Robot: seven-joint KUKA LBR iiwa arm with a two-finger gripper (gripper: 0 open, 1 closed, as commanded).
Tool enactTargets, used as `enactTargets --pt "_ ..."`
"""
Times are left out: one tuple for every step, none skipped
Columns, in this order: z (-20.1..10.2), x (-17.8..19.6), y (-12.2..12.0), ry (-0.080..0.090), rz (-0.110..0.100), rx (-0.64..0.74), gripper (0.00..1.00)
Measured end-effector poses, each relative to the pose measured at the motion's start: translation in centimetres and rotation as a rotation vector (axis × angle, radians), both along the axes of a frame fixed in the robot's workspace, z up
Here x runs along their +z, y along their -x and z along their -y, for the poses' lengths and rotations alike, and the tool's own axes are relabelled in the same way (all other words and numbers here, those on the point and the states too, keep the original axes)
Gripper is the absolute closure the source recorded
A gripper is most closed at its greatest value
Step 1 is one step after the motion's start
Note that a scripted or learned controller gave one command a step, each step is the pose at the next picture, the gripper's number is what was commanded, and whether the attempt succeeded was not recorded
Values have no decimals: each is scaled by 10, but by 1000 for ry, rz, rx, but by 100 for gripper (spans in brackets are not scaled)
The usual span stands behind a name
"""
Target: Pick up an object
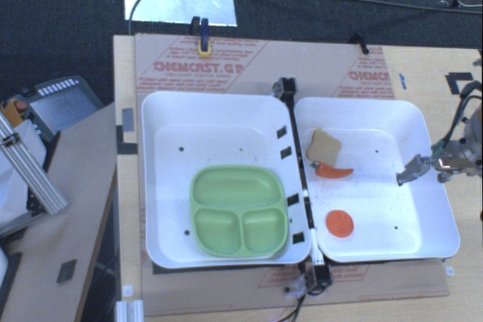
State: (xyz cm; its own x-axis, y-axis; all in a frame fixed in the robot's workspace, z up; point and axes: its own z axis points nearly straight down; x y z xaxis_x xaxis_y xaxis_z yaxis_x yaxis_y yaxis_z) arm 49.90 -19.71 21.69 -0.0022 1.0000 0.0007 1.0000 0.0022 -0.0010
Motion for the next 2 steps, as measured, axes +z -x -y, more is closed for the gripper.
enactTargets --pt "0 -45 -8 0 -1 -1 0" --pt "-1 -88 -4 0 -1 -1 0"
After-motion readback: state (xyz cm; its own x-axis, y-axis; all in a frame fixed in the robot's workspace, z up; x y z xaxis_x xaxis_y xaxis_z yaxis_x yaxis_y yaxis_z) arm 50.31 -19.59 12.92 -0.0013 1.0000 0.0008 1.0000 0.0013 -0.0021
